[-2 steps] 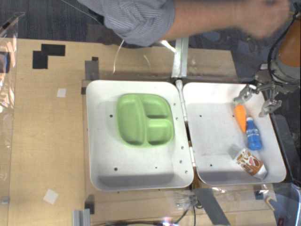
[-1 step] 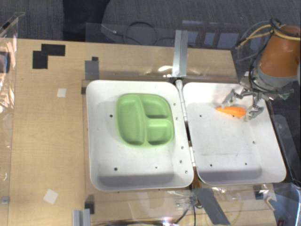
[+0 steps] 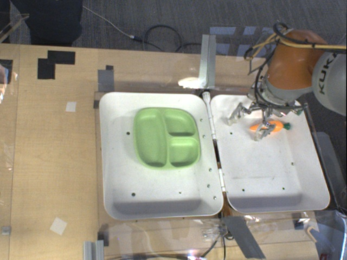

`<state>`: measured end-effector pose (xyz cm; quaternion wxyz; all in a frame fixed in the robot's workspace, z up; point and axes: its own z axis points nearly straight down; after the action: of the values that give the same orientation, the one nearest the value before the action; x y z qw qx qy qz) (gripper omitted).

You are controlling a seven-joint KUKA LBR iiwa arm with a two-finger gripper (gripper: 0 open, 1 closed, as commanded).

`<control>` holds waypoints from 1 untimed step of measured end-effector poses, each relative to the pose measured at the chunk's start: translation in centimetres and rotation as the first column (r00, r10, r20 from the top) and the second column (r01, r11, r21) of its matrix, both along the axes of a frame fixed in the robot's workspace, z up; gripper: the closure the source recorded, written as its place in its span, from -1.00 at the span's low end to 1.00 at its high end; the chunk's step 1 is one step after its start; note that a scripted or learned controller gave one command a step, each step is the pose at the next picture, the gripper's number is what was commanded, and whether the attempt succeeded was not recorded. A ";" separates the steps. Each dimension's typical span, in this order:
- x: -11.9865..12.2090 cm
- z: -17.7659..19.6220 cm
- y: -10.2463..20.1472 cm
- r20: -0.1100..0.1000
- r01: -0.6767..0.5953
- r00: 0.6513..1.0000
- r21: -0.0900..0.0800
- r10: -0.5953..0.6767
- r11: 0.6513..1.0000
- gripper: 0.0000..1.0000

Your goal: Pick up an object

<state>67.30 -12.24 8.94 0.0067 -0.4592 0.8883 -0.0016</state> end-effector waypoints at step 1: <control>-0.1 0.0 -0.4 -0.001 0.005 1.000 -0.002 -0.005 1.000 -1.00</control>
<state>67.23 -12.62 8.93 0.0060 -0.4571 0.8894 -0.0022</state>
